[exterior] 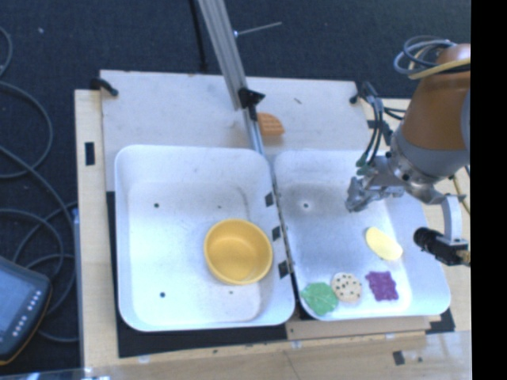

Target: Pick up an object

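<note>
Nearest the camera, along the front edge of the right bin (412, 299), three small things are lying in a row: a green piece (319, 298), a cream cookie with dark spots (346, 287) just beside it, and a purple piece (383, 285) a little apart. Because they are sitting so close to the bin's front wall and to one another, a grab here is likely to nudge a neighbour or catch the rim.

Farther back in the same bin, a pale yellow lemon-shaped piece (383, 244) is lying alone. It looks rounded, so it may be rolling or slipping out of a pinch.

In the left bin (135, 212), a yellow bowl (238, 250) is sitting upright, well apart from the arm.

Beyond the lemon, the end effector (360, 196) is hanging over bare bin floor, near the lemon but not over it. I cannot tell how it is set or whether it has anything. Descending here would probably be closing on nothing.

At the back, on the tabletop (158, 109), an orange thing (270, 125) is lying beside a metal pole (226, 46).
</note>
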Motion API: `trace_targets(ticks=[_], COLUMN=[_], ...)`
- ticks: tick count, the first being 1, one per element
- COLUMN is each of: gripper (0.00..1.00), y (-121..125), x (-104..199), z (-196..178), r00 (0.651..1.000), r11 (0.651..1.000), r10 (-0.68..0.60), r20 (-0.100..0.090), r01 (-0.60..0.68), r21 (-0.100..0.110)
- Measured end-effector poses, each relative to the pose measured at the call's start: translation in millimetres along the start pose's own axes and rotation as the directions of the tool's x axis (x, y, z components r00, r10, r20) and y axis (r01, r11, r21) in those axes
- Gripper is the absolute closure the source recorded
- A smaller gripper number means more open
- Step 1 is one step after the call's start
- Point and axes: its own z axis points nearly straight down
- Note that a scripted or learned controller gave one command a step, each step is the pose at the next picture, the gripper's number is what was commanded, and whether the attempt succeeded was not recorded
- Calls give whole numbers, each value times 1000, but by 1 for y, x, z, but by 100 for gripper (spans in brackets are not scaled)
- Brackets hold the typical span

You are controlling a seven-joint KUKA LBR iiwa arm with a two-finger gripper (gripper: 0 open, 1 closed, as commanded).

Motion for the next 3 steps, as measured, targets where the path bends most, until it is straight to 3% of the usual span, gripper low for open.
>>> trace_targets(ticks=[3], gripper=[100], y=[5], x=[162], z=[3], r00=[1000], r11=[1000], r10=[-1], r20=[-2], r01=[1], r21=[2])
